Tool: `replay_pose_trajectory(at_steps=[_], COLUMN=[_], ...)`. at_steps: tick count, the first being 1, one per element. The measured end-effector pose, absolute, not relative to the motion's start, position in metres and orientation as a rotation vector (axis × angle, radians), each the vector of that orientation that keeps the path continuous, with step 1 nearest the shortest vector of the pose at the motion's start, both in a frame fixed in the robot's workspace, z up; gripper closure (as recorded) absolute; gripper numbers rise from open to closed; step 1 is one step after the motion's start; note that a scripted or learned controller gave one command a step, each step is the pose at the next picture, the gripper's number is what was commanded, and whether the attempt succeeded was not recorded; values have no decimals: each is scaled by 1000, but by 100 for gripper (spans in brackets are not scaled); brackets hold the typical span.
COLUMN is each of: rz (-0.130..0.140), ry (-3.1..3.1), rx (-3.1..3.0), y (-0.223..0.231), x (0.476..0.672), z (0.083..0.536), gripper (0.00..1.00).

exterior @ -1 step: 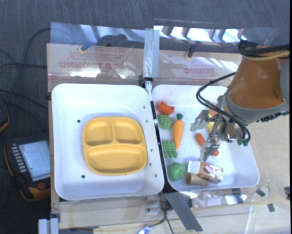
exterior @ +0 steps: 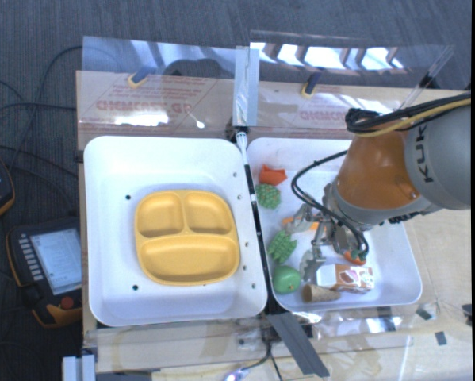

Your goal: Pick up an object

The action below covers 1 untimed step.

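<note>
Nearest the lens, at the near edge of the right shallow white bin point(exterior: 407, 284), lie a brown cone-like piece point(exterior: 318, 294) and a small white-and-red carton point(exterior: 350, 277), both loose on the bin floor.

Largest items next. Wooden worktop point(exterior: 174, 101) carries both bins side by side, so the arm can work either. Left white bin point(exterior: 110, 236) holds a yellow divided plastic tray point(exterior: 188, 236), flat and centred, likely a drop-off spot. Grey arm with orange band point(exterior: 380, 173) reaches in from the right and hangs over the right bin.

Gripper point(exterior: 326, 244) points down among the clutter, low over the bin floor; whether it is apart or together, cannot tell.

Candidate objects sit along the bin's left side: orange toy piece point(exterior: 272, 175) far, round green spiky toy point(exterior: 269, 197) nearer, green leafy toy point(exterior: 282, 247), green ball point(exterior: 285, 279) nearest. None seen held; pick judged not yet done.
</note>
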<state>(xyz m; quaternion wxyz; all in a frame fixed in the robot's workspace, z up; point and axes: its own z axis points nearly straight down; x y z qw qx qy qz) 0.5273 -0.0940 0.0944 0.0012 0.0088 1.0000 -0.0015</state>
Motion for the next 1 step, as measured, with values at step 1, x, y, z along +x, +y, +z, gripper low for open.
replay_pose_trajectory(at_steps=[1], rz=[-8], ry=[3126], rx=[-82], y=[-110], x=[601], z=[91], gripper=[0])
